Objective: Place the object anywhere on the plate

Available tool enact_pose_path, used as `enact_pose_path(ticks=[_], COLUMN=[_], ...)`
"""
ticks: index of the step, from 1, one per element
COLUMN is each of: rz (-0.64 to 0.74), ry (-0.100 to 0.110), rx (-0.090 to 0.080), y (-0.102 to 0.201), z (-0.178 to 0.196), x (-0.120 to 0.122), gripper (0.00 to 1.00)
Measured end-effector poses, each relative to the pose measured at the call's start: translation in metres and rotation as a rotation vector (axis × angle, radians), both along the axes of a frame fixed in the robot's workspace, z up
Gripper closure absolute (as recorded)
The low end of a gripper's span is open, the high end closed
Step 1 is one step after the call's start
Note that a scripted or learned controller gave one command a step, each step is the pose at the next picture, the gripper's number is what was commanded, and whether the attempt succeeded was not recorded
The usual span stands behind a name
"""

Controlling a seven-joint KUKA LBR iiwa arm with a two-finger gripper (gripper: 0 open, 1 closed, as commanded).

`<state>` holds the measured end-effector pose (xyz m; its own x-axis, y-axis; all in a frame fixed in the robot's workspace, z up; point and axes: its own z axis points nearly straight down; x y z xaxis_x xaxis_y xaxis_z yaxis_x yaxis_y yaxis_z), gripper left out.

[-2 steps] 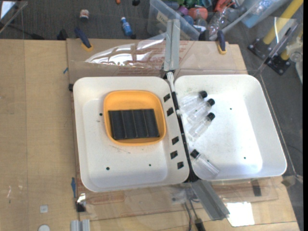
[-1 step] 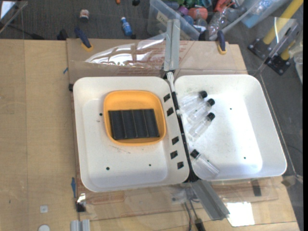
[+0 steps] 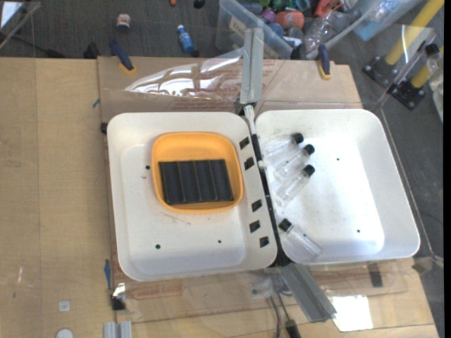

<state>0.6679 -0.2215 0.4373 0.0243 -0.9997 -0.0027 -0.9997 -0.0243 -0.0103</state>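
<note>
While the vials (image 3: 296, 162) lie in the right bin (image 3: 366, 189), near its left wall | plate (image 3: 197, 169): orange, in left bin (image 3: 141, 245), already bearing a dark ridged block (image 3: 195, 182) | hand: cannot tell its state | advice: take one vial across its body, release low over bare orange rim.

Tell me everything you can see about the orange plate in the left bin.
The orange plate is a rounded square dish with a raised rim, apparently smooth plastic. It lies flat in the left bin, toward the far side and roughly centred across it. A dark ribbed rectangular block rests on it, covering most of its floor and reaching its near rim. Nothing else touches it.
</note>
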Motion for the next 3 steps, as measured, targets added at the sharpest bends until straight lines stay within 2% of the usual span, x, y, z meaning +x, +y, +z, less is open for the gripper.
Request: enact_pose_path(ticks=[1, 3], rz=[0.032, 0.675], ry=[0.002, 0.001], rx=[0.0, -0.007], y=[0.0, 0.01], z=[0.0, -0.001], x=[-0.001, 0.0], gripper=[1.0, 1.0])
